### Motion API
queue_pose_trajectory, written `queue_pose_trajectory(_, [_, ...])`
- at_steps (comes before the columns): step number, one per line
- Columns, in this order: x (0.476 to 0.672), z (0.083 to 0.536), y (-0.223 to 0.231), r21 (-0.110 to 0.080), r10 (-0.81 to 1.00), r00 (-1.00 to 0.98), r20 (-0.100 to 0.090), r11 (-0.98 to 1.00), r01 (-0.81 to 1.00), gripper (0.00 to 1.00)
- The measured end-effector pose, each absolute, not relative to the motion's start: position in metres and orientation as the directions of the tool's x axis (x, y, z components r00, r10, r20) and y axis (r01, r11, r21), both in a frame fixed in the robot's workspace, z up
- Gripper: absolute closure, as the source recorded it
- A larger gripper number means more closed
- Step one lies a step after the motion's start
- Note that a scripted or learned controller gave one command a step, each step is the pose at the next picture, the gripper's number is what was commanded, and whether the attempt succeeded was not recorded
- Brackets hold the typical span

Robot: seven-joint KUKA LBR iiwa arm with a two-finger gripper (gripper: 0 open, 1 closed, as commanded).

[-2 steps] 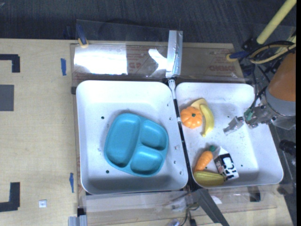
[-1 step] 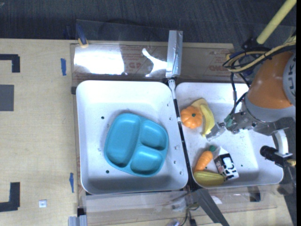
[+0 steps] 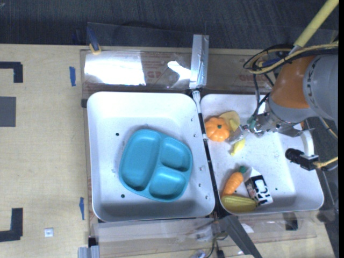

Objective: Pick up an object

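The right bin (image 3: 279,160) holds an orange toy pumpkin (image 3: 217,128) at its upper left, beside a pale yellow piece (image 3: 233,120) and a small yellow bit (image 3: 237,146). Near the front lie an orange carrot (image 3: 233,182), a yellow banana-like toy (image 3: 238,202) and a black-and-white block (image 3: 258,190). My gripper (image 3: 257,127) hangs low over the upper middle of the right bin, just right of the pumpkin and the pale yellow piece. The arm's grey body and orange band (image 3: 290,87) rise behind it.
The left bin (image 3: 102,117) carries a blue divided plate (image 3: 155,164). A metal divider post (image 3: 199,61) stands behind the seam between the bins. Cables loop above the arm at the upper right. A black fitting (image 3: 300,157) sits at the right bin's right side.
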State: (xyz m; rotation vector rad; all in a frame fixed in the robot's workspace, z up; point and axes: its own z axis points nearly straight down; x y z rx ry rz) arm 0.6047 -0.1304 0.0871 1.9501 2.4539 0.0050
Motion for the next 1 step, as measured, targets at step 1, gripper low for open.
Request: queue_pose_trajectory(1, [0.6063, 0.0987, -0.1299, 0.012, 0.973, -0.229, -0.008, 0.229, 0.973, 1.00])
